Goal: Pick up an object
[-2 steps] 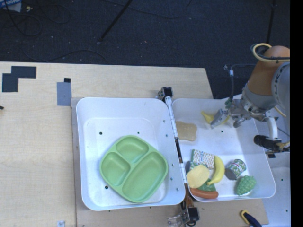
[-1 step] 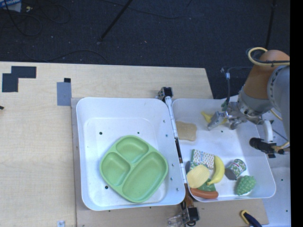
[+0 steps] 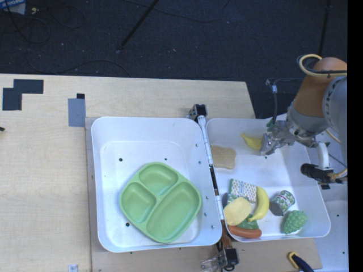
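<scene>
My pincer (image 3: pixel 267 147) hangs low over the far part of the right bin (image 3: pixel 309 222), reached in from the right edge; whether it is apart or together I cannot tell at this scale. Just beside it on the left, a small yellow piece (image 3: pixel 252 141) lies on the bin floor, and contact between the two cannot be judged. Nearer the divider between the bins lies a tan slice of bread (image 3: pixel 222 157). The remaining objects cluster at the near end of the right bin: a checkered packet (image 3: pixel 244 189), a banana (image 3: pixel 261 203) curving beside a pale yellow lump (image 3: pixel 237 211), an orange-red carrot-like item (image 3: pixel 245 231) at the near wall, a small can (image 3: pixel 282 201) on its side, and a green bumpy item (image 3: pixel 294 222) near the corner. The left bin (image 3: pixel 108 152) holds a green three-compartment plate (image 3: pixel 160 202), set toward its near right. Both bins rest on the wooden tabletop (image 3: pixel 39 180).
</scene>
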You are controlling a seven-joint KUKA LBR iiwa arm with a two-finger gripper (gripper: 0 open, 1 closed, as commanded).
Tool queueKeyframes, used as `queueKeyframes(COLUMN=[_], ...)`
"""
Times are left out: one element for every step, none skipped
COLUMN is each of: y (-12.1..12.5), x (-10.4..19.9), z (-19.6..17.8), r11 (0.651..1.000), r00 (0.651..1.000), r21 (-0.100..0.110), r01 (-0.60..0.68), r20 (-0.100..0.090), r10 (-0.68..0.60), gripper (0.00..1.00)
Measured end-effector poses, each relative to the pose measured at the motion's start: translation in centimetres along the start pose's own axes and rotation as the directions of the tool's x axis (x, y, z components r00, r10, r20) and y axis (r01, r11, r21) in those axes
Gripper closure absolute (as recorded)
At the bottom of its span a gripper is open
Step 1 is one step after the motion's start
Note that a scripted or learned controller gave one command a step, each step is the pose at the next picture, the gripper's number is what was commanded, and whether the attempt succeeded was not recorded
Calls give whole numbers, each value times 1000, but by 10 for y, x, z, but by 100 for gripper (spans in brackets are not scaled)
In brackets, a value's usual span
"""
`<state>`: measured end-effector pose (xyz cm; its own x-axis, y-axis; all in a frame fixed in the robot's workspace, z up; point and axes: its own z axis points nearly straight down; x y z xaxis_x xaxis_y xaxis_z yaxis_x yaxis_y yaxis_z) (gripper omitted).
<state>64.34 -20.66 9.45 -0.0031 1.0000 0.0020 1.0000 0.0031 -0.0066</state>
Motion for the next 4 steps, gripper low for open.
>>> queueKeyframes(y=[0, -1, -1, 0], x=[0, 0, 0, 0], z=[0, -8, -8, 9], r11=[1000, 1000, 1000, 1000], r00=[1000, 1000, 1000, 1000], r21=[0, 3, 4, -2], r01=[0, 0, 1, 2], r20=[0, -1, -1, 1], r10=[0, 0, -1, -2], gripper=[0, 100, 0, 0])
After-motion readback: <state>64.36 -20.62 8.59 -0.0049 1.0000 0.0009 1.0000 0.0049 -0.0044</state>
